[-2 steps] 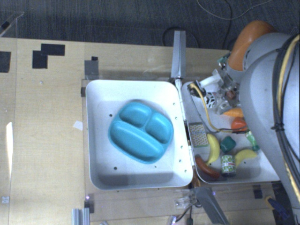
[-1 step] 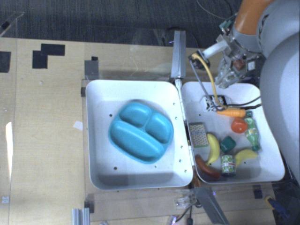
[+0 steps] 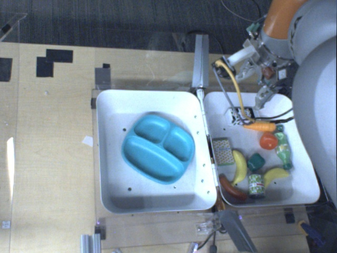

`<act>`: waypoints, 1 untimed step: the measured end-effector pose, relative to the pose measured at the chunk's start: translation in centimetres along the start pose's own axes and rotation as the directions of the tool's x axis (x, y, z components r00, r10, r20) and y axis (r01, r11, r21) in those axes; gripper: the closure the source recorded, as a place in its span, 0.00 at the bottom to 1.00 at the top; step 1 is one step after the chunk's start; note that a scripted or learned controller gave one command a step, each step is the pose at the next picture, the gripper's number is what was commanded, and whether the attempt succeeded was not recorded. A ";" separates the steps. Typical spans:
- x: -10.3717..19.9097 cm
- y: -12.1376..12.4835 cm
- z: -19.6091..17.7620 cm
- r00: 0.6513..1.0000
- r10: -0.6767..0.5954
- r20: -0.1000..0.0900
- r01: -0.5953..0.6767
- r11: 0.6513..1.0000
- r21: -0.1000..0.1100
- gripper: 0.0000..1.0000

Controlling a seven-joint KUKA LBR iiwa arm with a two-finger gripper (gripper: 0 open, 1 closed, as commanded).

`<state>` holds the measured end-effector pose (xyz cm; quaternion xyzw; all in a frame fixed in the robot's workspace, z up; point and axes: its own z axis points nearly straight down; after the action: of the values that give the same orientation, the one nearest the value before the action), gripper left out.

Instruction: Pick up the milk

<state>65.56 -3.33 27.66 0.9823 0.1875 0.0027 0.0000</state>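
Hovering at the upper right of the frame, the grey two-finger claw (image 3: 261, 91) sits above the top edge of the right shallow white bin (image 3: 303, 194), gripping nothing visible; whether it is wide or narrow cannot be told. Just below it lies one orange plastic carrot (image 3: 259, 126), then one red round tomato (image 3: 268, 140) and one green plastic bottle (image 3: 283, 147). No item reads plainly as milk; the closest match is the one small dark teal carton (image 3: 256, 161), at the bin's middle, between two yellow bananas (image 3: 239, 165). Beneath it stands one green can (image 3: 256, 185), with one dark red sausage-shaped piece (image 3: 231, 188) at the lower left corner. One green checkered pad (image 3: 222, 151) lies by the left wall. Left of that, the other white bin (image 3: 108, 194) holds one blue three-part plate (image 3: 158, 147).
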 end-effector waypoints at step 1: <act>0.6 -1.6 9.1 0.990 -0.140 0.002 0.140 0.990 0.002 0.00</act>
<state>65.56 -1.59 18.54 0.9667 0.2560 0.0014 -0.0005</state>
